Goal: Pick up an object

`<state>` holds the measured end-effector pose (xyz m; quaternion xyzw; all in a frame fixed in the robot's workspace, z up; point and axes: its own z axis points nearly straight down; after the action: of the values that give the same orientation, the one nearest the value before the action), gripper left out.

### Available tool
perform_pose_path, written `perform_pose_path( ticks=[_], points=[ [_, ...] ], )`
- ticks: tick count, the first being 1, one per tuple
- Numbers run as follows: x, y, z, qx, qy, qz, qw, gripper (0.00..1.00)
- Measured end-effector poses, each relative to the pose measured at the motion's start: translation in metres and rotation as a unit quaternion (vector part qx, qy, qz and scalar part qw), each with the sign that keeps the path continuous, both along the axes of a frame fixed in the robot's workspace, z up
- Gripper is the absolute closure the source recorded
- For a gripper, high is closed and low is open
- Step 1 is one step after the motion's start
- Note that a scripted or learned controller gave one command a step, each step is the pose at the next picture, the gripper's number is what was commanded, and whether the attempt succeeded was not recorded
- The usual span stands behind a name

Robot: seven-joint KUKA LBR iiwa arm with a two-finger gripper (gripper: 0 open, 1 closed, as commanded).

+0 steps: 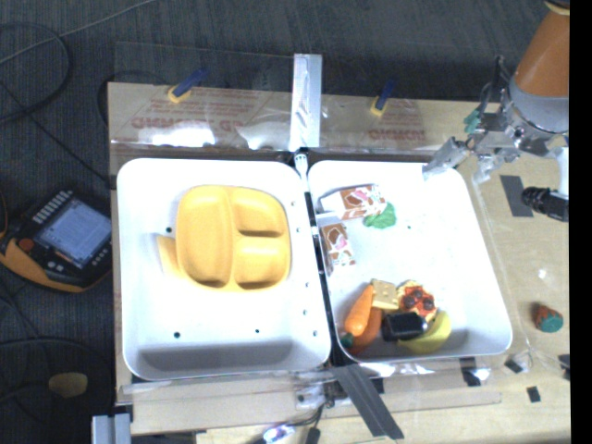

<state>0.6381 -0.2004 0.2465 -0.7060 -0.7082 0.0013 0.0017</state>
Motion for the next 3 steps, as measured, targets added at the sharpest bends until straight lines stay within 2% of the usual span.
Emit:
perform_pose_path(
  ticks=[1, 2, 3],
  points=[
    [0.033, 0.058, -0.117, -0.0029, -0.009, 0.075, 0.9971, 0.0],
    [0.033, 0.058, -0.117, -0.0029, -0.009, 0.075, 0.9971, 0.0],
    [0.035, 0.074, -0.129, -0.0083, -0.019, 0.15, 0.9884, 0.0]
  ],
)
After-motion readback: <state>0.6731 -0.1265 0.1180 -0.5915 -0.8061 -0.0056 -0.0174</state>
